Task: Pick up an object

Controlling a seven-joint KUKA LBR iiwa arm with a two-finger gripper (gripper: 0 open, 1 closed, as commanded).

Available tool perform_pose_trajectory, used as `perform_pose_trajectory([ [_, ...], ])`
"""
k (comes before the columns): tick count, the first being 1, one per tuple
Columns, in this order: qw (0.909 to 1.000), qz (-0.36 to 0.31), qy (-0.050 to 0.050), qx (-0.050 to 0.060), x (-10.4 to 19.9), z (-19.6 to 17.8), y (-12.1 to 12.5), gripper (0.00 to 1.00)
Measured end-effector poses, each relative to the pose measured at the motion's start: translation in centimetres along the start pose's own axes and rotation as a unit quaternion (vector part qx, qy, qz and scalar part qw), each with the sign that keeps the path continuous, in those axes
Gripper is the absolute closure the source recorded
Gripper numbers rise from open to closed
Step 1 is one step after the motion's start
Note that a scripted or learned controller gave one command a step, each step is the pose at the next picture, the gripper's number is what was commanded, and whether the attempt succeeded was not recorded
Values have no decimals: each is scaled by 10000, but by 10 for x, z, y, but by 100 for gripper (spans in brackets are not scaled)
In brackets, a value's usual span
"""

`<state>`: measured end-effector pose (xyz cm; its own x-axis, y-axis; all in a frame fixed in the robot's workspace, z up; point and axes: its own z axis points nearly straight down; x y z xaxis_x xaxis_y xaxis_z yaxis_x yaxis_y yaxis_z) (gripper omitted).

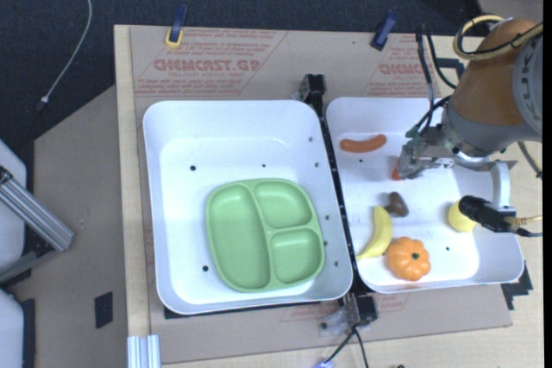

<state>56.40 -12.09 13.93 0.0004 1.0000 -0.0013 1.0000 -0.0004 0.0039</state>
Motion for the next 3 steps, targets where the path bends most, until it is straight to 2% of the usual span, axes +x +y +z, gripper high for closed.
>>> perform_pose_trajectory([
  [2,10000,-9,-4,-15,-8,-99,9,100],
  [3,10000,-32,19,25,47,-106,2,100],
])
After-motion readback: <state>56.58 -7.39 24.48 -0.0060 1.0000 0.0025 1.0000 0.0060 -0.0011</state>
